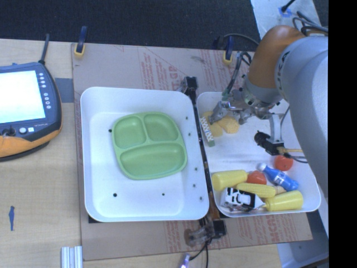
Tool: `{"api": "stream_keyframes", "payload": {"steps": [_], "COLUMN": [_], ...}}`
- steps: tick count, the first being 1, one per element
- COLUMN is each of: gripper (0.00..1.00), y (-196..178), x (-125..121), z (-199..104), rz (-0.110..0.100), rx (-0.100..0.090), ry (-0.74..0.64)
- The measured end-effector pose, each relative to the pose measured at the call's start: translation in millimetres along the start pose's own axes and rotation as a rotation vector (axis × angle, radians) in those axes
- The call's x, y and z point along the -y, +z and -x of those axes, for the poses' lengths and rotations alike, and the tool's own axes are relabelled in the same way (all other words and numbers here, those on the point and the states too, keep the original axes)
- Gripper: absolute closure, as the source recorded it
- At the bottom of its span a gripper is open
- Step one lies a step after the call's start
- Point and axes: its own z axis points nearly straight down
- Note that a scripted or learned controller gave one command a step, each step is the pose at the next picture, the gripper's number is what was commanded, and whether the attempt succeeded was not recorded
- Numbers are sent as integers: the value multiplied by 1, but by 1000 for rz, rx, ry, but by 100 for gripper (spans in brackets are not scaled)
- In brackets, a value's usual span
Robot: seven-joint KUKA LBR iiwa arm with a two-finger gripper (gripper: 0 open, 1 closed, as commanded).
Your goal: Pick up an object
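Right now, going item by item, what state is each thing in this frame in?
Grey arm's gripper: low over the far end of the right bin, above small yellow pieces.
Green three-compartment plastic plate: flat in the left white bin, nothing on it.
Yellow plastic corn cob: lying flat at the right white bin's near end.
Blue bottle: lying on its side.
Handheld control pendant: screen lit.

Yellow toys (226,124) in right bin (237,149)

Grey arm (304,66) reaches from right, gripper (227,111) lowered.
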Motion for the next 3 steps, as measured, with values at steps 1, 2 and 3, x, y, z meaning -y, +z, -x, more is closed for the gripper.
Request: {"api": "stream_keyframes", "payload": {"steps": [1, 2, 3], "gripper": [0, 0, 100], "y": [-1, -1, -11], "x": [0, 0, -1], "z": [-3, -3, -3], "rz": [0, -1, -1], "rx": [0, 0, 0], "ry": [0, -1, -4]}}
